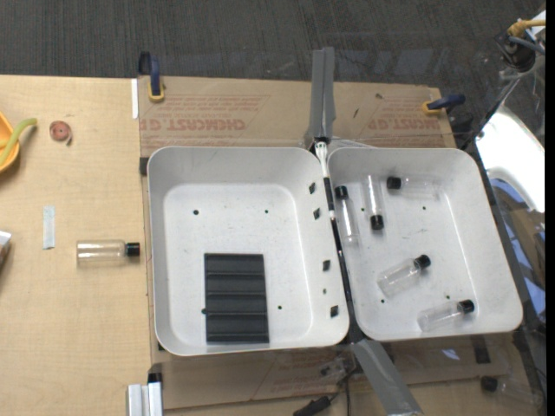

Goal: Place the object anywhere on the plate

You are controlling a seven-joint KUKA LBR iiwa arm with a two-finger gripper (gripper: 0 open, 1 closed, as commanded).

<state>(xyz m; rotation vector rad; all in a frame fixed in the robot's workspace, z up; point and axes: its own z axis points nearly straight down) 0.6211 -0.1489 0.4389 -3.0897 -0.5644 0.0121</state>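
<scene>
Looks not started: clear black-capped vials (405,273) lying loose in right bin (496,258), well apart from black ribbed plate (235,297) at near side of left bin (159,232), so pick, carry and place all pending; gripper state cannot be told.

White bins (160,232), black ribbed plate (235,299), clear black-capped vials (405,274).

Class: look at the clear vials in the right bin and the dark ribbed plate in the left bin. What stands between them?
The two bins' raised white walls, meeting at the middle, separate the clear black-capped vials from the black ribbed plate. Otherwise, bare bin floor.
</scene>
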